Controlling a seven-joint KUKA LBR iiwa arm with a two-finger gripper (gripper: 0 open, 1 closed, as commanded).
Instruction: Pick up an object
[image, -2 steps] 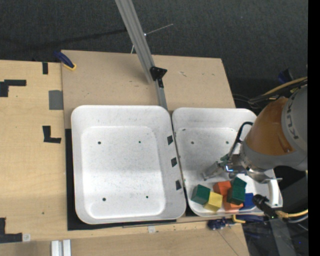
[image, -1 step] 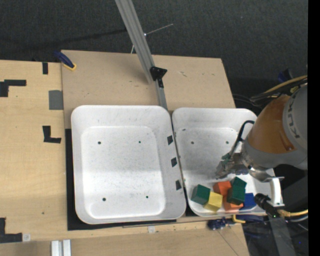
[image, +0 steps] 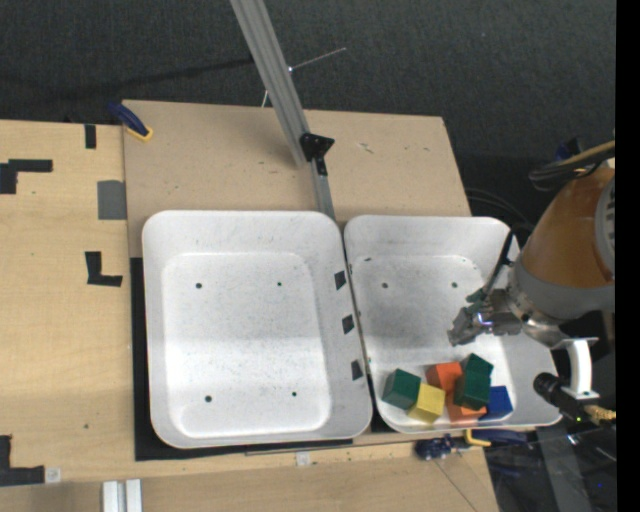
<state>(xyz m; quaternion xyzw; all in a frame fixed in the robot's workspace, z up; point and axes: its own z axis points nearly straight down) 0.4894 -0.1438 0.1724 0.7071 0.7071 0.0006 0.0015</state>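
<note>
Gripper sits over right bin, near its right edge, above the blocks. Can't tell finger state. Blocks clustered at bin's front-right corner.

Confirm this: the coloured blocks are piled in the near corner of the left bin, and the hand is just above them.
Wrong bin. The camera view shows the coloured blocks piled in the near corner of the right bin, not the left bin. The hand is indeed just above them.
</note>
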